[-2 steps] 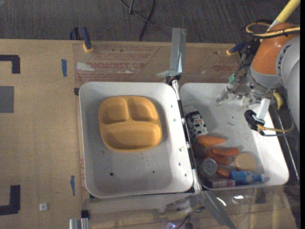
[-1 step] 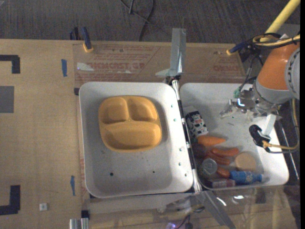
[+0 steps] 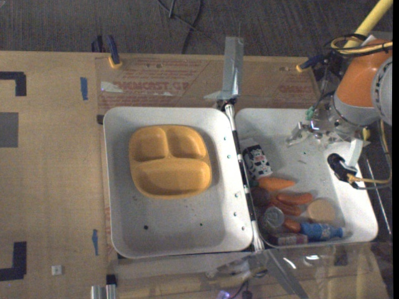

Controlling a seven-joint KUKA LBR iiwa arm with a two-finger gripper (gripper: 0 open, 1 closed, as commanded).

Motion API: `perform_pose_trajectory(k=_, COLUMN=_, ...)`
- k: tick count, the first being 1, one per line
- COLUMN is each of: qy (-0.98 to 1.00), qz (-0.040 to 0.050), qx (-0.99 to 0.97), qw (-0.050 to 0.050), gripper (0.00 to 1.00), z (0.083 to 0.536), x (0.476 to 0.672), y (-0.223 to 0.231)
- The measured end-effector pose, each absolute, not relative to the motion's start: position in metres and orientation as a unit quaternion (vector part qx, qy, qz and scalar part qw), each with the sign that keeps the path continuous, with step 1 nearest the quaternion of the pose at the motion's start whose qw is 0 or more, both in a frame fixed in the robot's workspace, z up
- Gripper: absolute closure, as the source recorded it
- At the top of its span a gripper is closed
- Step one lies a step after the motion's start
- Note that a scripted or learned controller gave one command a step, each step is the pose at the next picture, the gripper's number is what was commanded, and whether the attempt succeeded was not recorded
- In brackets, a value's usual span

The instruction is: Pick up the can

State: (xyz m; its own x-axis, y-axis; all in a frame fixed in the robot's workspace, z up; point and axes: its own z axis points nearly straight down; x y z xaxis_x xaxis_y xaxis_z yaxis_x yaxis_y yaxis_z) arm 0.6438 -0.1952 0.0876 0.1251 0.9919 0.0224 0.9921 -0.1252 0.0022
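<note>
One round metal can lies amid soft toys; fingers spread, holding nothing.

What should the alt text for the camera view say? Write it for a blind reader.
The arm's gripper hovers at the far end of the right bin, away from the can lying among toy food along that bin's left and near sides. The left bin holds a yellow divided plate.

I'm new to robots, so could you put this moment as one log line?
task: pick up can | claw: over right bin's far end | can: near end, on its side, untouched
</note>
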Motion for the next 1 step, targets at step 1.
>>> perform_pose_trajectory(k=1, qy=-0.669, qz=-0.0091, qx=-0.743, qw=0.005, gripper=0.0, z=0.0883, x=0.6028, y=-0.1963)
